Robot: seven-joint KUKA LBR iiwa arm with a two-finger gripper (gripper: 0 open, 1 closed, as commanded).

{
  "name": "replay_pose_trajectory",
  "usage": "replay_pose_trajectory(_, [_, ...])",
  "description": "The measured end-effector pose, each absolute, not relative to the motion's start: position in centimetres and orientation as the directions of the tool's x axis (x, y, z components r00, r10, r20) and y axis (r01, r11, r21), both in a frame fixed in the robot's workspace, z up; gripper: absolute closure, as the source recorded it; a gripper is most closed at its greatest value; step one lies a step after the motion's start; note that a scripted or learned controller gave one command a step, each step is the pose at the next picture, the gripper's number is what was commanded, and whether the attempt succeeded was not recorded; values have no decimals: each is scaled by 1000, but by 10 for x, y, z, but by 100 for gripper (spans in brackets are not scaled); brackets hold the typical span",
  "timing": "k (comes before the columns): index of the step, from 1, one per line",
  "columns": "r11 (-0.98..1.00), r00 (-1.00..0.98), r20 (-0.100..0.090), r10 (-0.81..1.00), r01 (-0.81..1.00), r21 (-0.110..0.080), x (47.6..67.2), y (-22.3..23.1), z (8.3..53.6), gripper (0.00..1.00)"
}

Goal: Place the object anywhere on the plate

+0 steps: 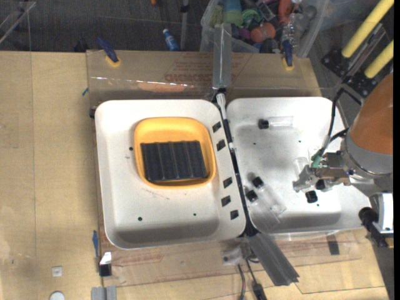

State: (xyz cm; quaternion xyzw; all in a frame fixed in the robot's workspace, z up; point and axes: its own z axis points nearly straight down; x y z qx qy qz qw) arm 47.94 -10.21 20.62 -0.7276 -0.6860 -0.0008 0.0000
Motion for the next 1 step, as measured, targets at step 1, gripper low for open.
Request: replay_pose_trajectory(1, [144, -144, -2, 990, 990, 2, 531, -102, 203, 100])
